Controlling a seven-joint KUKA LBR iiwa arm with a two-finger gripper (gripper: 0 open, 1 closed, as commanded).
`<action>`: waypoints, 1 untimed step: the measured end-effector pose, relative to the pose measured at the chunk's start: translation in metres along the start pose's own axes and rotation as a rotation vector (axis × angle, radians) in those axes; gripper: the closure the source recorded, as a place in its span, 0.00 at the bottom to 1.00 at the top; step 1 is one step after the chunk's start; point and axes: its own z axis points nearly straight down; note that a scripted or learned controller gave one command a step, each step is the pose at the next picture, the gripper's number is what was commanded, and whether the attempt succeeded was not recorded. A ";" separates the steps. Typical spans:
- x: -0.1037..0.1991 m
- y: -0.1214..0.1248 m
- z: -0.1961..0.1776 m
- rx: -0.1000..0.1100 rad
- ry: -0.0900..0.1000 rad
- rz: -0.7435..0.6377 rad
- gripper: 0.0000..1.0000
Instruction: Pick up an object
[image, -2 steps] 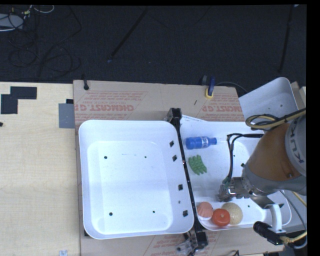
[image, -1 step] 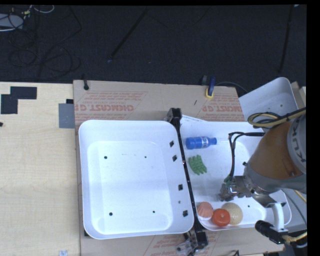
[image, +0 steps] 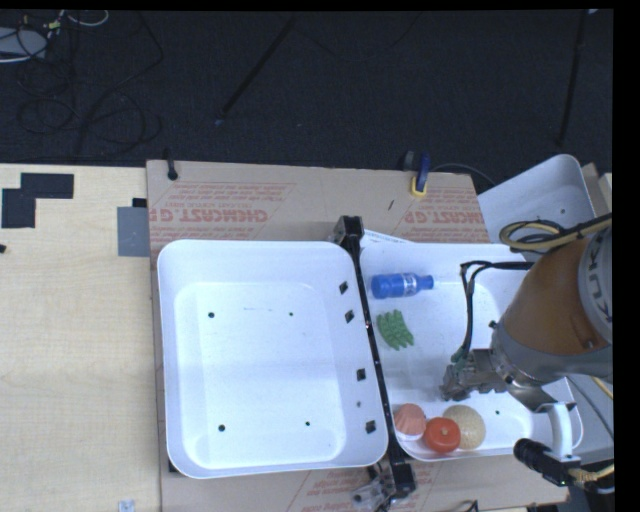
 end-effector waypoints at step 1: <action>0.000 0.000 -0.009 0.002 0.001 0.002 1.00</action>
